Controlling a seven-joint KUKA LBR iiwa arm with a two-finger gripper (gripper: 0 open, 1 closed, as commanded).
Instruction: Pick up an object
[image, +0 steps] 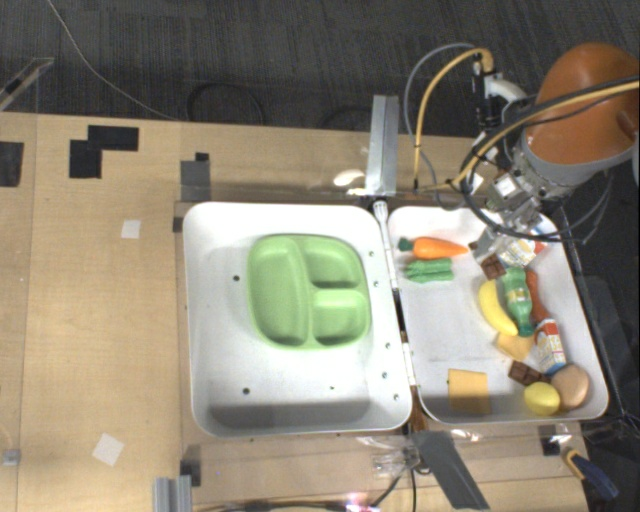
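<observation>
In the right bin (585, 300) the banana (493, 307) lies with its long axis running near to far, the carrot (437, 247) beyond pointing its tip right toward the pincer (507, 226), whose grip cannot be told.

A pale green tray (305, 290) (three-sectioned), an orange carrot (440, 247), a yellow banana (493, 308).

The arm (585, 105) is cut off by the frame's right edge at 2 o'clock. The gripper (507, 232) is blurred among cables; its fingertips cannot be resolved. The brown blocks (491, 267) just below it are too small to identify. The bottle (549, 346) label is illegible. A blue tool (592, 476) at 5 o'clock is cropped.
</observation>
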